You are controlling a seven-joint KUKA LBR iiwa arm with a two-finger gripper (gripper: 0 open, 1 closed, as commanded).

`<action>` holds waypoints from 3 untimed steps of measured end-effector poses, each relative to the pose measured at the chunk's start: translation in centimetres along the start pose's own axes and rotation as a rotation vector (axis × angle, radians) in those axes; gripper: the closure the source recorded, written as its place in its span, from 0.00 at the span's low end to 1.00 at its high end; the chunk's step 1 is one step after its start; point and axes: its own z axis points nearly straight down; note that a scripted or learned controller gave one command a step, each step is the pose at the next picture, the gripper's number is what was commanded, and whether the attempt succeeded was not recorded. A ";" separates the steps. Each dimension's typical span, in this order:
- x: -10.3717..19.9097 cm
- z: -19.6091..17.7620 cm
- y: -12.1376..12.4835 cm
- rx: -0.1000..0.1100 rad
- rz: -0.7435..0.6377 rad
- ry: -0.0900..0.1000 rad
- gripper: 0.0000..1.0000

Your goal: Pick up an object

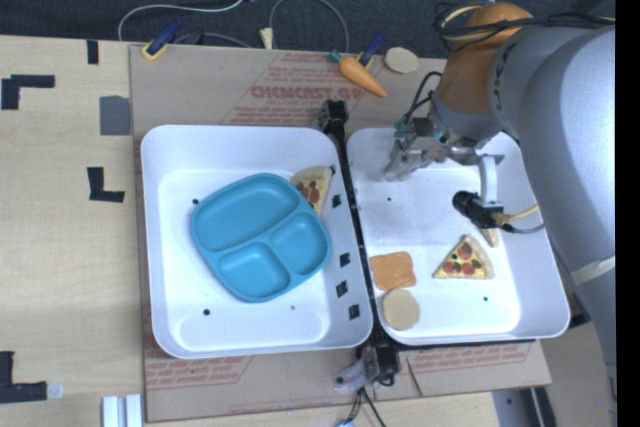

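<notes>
My gripper (400,162) hangs low over the far left part of the right bin (540,300), above bare white floor. Nothing shows in its grasp. Nearer the front of that bin lie a pizza slice (464,260), an orange-brown toast square (392,268) and a round beige cookie (401,309), all well apart from the gripper. The left bin (170,315) holds a blue divided plate (260,236), with a second pizza slice (314,185) at the plate's far right edge.
A toy carrot (362,76) and a small beige disc (401,60) lie on the cardboard behind the bins. The black divider (345,215) runs between the bins. Cables loop across the dark backdrop. The arm's bulk covers the right side.
</notes>
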 end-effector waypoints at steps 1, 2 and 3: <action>0.0 0.1 0.0 0.002 0.000 0.000 0.00; 0.5 1.7 1.1 0.016 0.001 0.005 0.00; 0.8 1.5 -1.1 0.012 0.002 0.004 0.00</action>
